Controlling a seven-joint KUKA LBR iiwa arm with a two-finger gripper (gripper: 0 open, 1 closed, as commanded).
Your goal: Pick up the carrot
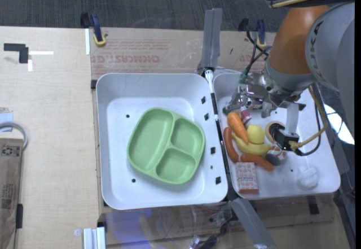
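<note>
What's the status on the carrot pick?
Gripper low over right bin, just above carrot's top end. Carrot lying in bin, not lifted. Banana and sausage crowd against it.

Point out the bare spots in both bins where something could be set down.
Left bin: bare floor rings the green tray, widest along its far wall. Right bin: free patch between the box and the white lump. Crowded around the carrot, under the pincer.

A divided plate [166, 146] lies in the left bin [113, 129]; the carrot [237, 125] lies among food items in the right bin [324, 177].
</note>
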